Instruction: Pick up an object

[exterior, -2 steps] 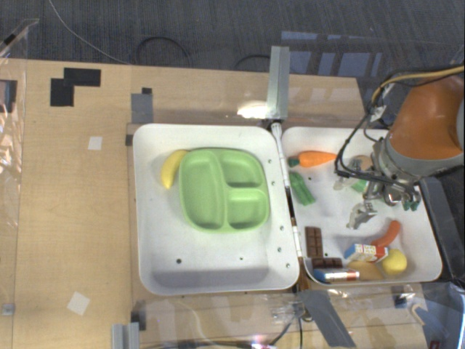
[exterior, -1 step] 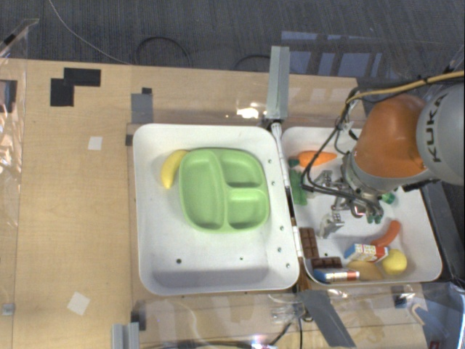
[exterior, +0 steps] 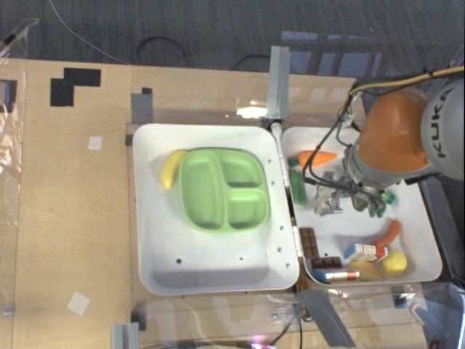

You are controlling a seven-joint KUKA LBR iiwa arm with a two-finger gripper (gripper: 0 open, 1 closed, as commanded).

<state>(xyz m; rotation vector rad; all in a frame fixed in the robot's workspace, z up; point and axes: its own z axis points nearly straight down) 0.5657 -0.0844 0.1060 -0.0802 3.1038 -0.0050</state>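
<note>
My arm reaches over the right bin (exterior: 425, 227) from the right, its orange band above the wrist. The gripper (exterior: 336, 198) hangs low in the middle of that bin, partly hidden by the wrist and cables. Under and around it lie an orange carrot (exterior: 320, 158), a green stick-shaped item (exterior: 296, 183) along the bin's left wall and a small teal piece (exterior: 386, 197). Nearer the front lie a red sausage (exterior: 389, 232), a yellow lemon (exterior: 394, 262), a small white and red carton (exterior: 365, 251), a brown chocolate bar (exterior: 310, 243) and a red marker (exterior: 336, 275).
The left bin (exterior: 156, 260) holds a green divided plate (exterior: 221, 189) with a yellow banana (exterior: 171, 166) against its left edge. A metal divider post (exterior: 277, 86) stands between the bins at the back. Black tape marks (exterior: 73, 83) sit on the wooden bench.
</note>
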